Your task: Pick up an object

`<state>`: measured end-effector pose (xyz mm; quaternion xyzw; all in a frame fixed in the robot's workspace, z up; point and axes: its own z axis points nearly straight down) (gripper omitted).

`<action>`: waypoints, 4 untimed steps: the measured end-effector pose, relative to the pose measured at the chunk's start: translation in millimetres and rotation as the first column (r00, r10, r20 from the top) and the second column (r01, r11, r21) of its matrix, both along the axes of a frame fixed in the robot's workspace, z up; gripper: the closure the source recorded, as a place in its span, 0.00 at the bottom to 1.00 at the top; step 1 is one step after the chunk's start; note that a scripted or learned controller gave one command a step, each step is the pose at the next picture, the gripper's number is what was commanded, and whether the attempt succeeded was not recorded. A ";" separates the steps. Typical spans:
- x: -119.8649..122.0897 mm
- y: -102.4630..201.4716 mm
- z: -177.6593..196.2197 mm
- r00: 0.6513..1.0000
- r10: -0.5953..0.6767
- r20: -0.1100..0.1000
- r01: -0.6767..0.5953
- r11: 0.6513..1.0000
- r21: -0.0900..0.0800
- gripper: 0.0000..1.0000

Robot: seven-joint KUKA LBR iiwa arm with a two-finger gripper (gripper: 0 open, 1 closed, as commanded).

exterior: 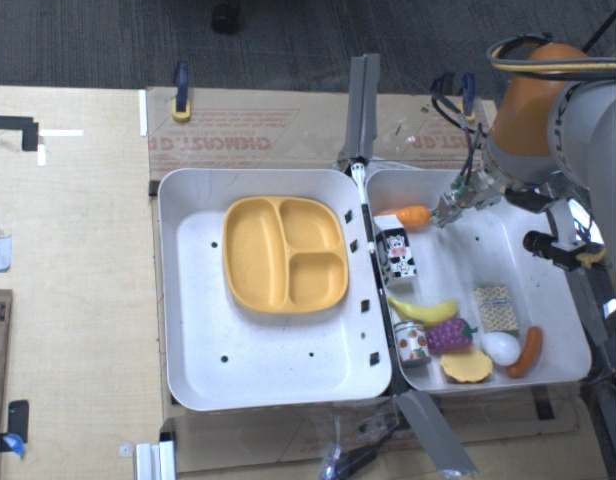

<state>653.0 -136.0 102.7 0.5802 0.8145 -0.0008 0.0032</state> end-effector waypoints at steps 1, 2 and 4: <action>-0.2 0.4 -0.5 1.000 0.000 -0.001 0.000 1.000 0.001 0.00; -38.7 23.7 59.0 0.999 -0.046 -0.004 0.046 0.999 0.004 0.00; 2.8 27.0 -2.3 0.982 -0.188 -0.011 0.188 0.982 -0.007 1.00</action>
